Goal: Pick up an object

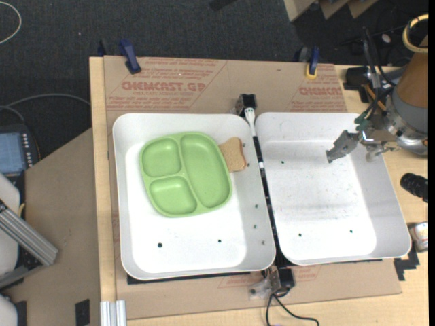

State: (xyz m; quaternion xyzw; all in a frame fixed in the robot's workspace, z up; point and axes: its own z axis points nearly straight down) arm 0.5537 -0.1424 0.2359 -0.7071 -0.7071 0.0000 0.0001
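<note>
In the left bin [136, 250], toward its far half, lies a green divided plate [185, 174] with three compartments, and just beside its right rim, touching or nearly so, sits a small tan piece that looks like a slice of bread or a sponge [234, 154]. I cannot tell which it is. Both lie near the wall that the left bin shares with the right bin [326, 236]. My gripper [348, 144] hangs over the far right part of the right bin, well apart from the plate and the tan piece, with nothing between its fingers; whether they stand open or closed I cannot tell from this slant. The bins rest side by side on a brown board [204, 80], held at its far edge by a blue clamp [129, 55].
</note>
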